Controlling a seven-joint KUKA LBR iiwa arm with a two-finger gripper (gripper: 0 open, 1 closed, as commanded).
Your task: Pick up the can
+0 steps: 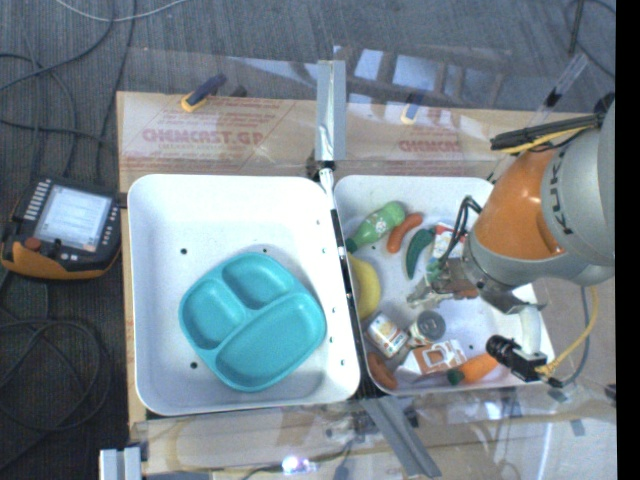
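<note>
The can (431, 324) stands upright in the right bin (520, 323), just below the end effector (447, 286), whose grip state I cannot tell; likely poised for descent.

A divided plate (254, 318) lies in the left bin (160, 268); the can (431, 324) sits in the right bin (400, 190).

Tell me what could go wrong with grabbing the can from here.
Crowding: the can stands upright among a small jar, a flat packet and a carrot, so the claw might nudge or catch a neighbour instead.
Aim: the claw sits just above the can in this view, beside a green pepper; coming down off-centre could tip the can or slide off its round side.
</note>
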